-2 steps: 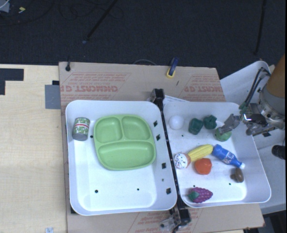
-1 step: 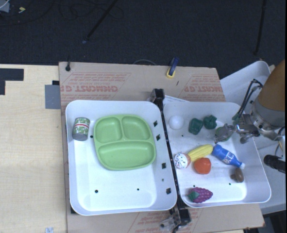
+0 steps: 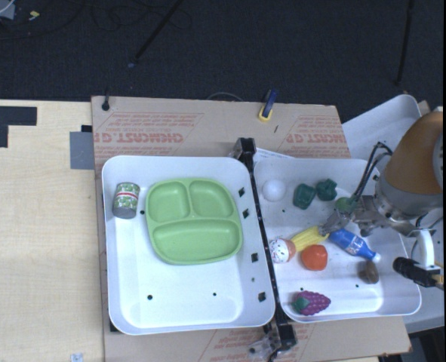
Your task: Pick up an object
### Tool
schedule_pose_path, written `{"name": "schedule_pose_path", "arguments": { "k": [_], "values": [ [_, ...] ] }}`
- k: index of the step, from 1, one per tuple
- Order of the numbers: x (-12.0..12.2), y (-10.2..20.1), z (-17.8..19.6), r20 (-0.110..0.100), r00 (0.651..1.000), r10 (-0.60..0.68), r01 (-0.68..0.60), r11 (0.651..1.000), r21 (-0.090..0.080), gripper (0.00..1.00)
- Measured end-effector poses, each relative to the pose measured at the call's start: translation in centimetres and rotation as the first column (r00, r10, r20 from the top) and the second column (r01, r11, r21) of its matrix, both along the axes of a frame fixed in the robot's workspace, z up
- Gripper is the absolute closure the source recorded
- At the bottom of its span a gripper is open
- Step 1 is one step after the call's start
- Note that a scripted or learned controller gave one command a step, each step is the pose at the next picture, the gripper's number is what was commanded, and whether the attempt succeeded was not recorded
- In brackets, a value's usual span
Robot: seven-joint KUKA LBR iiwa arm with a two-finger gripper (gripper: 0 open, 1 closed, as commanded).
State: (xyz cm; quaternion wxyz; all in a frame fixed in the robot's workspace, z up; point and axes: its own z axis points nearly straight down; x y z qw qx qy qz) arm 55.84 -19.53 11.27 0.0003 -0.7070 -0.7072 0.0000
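The right bin (image 3: 404, 308) holds several small things: a white ball (image 3: 273, 190), two dark green pieces (image 3: 314, 192), a yellow piece (image 3: 308, 237), a red tomato (image 3: 314, 257), a blue bottle (image 3: 353, 243), a brown lump (image 3: 369, 272), purple grapes (image 3: 312, 302) and a small white and red item (image 3: 281, 250). My gripper (image 3: 345, 219) reaches in from the right and hangs low over the middle of this bin, just above the blue bottle's upper end and the yellow piece. I see nothing held in it.
The left bin (image 3: 177, 311) carries a green divided plate (image 3: 193, 222) and a small can (image 3: 125, 200) at its left wall. A black divider (image 3: 258, 225) separates the bins. The arm's grey body with its orange band (image 3: 415, 164) covers the right bin's far right corner.
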Motion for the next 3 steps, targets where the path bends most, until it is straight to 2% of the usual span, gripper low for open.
{"name": "schedule_pose_path", "arguments": {
  "k": [1, 2, 3],
  "values": [
    [0.7, 0.3, -1.7, 0.012, 1.0, 0.001, -0.001, 1.0, 0.004, 0.0],
    [0.9, 0.1, -0.2, 0.022, 1.0, 0.0, 0.0, 1.0, 0.0, 1.0],
    [1.4, 0.6, 5.9, 0.004, 1.0, 0.0, 0.0, 1.0, -0.001, 1.0]
  ]
}}
